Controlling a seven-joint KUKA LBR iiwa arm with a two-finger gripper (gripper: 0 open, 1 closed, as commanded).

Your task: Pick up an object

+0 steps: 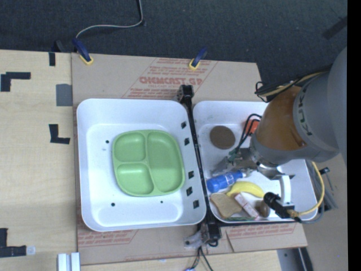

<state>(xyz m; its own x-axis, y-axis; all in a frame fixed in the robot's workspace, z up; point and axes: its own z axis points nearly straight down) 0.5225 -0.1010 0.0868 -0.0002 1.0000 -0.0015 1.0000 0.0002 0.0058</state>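
The claw (240,161), its finger state impossible to tell, is hovering over the blue bottle (225,181) beside the banana (248,189), risking a crowded, glancing grasp

Divided plate (148,162) in left bin (90,117); bottle (224,181), banana (248,189), round disc (222,136) in right bin (225,107).

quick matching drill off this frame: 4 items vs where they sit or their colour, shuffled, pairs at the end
Column 1:
1. divided plate
2. brown disc
3. bottle
4. banana

Column 2:
A. yellow, right bin, beside the bottle
B. green, in the left bin
C. blue, lying on its side near the divider between the bins
D. far part of the right bin, apart from the pile

Pairs: 1-B, 2-D, 3-C, 4-A
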